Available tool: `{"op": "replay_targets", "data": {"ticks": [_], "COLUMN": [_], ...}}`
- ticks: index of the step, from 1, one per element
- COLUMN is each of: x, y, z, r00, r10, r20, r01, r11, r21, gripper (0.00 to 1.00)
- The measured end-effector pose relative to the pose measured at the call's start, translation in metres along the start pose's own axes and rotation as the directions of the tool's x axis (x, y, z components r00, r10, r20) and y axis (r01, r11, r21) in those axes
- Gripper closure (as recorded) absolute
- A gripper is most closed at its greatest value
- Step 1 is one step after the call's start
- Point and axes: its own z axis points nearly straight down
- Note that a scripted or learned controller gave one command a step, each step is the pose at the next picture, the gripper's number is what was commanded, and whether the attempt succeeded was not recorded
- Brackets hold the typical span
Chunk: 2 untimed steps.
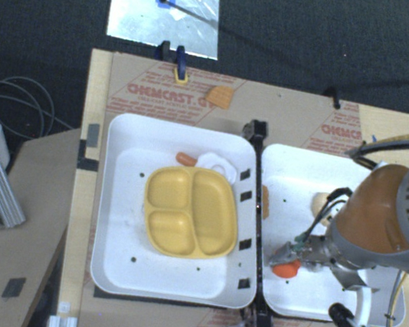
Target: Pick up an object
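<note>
Gripper (282,259) first: it sits low in the right bin (296,174), in the lower right part of the frame, with my grey and orange arm (381,219) bulging over it. I cannot tell how the gripper is set, because the arm covers most of it.

Right at its tip lies a small orange-red thing (286,270), maybe a toy vegetable. It is touching the tip or just under it; I cannot say which. I think it is light, hard and smooth, so it may slip or roll away. I would pinch it across its middle, where it looks widest.

A pale round thing (320,203) peeks out above it, partly behind the arm.

Over in the left bin (107,259), in the middle of the frame, rests a yellow tray (190,212) with three sections. It looks stiff and wide, so hard to pinch. A little orange sausage (186,160) and a white piece (219,166) lie just above it.

Both bins are white and smooth, with low walls. They stand on brown cardboard (199,100). The orange-red thing has some free floor around it, so I have room.
</note>
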Motion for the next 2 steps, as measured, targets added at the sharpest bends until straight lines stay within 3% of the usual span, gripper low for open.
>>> {"op": "replay_targets", "data": {"ticks": [1, 2], "x": [-0.002, 0.059], "y": [0.004, 0.049], "z": [-0.016, -0.101], "r00": [1.0, 1.0], "r10": [0.002, -0.01], "r20": [0.004, 0.003], "r01": [-0.002, 0.01], "r11": [1.0, 1.0], "r21": [-0.013, -0.022], "gripper": [1.0, 1.0]}}
